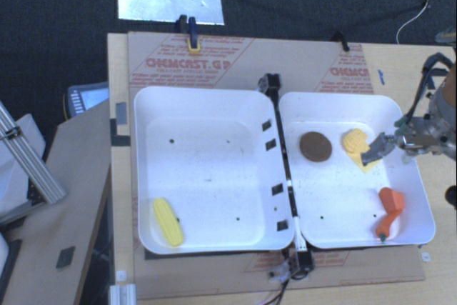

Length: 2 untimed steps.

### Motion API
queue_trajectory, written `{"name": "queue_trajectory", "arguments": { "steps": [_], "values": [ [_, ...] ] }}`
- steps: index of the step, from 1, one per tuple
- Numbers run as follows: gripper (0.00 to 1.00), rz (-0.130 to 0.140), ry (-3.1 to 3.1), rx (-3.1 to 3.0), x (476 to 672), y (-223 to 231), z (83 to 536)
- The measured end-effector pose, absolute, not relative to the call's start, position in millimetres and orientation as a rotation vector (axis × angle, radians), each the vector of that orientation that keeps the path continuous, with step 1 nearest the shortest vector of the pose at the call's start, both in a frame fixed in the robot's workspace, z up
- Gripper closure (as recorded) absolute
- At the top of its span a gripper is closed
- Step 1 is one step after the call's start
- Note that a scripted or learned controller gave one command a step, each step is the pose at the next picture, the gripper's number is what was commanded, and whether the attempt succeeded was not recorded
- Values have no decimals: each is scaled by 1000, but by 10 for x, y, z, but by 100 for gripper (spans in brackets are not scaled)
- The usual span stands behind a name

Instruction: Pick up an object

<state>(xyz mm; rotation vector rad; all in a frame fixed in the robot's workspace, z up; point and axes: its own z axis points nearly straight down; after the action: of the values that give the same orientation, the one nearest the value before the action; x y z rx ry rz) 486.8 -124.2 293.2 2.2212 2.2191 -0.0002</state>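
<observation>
There are two white bins (214,103), one yellow corn cob (167,221), one round brown cookie (315,146), one yellow waffle piece (353,141), and one orange carrot (389,210).

The arm (437,126) reaches in low from the right, its gripper (376,148) pointing left and slightly down.

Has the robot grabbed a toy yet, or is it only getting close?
Only close. Nothing looks picked up: the corn cob lies in the left bin; the brown disc, carrot and yellow toy lie in the right bin. The gripper is low beside the yellow toy. Gripping and lifting remain.
</observation>
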Motion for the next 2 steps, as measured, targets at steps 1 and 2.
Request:
{"name": "queue_trajectory", "arguments": {
  "steps": [1,2],
  "values": [
    [0,-2,2222,2220,5369,-1454,1996],
    [100,3,2222,2215,5364,-1450,2154]
  ]
}}
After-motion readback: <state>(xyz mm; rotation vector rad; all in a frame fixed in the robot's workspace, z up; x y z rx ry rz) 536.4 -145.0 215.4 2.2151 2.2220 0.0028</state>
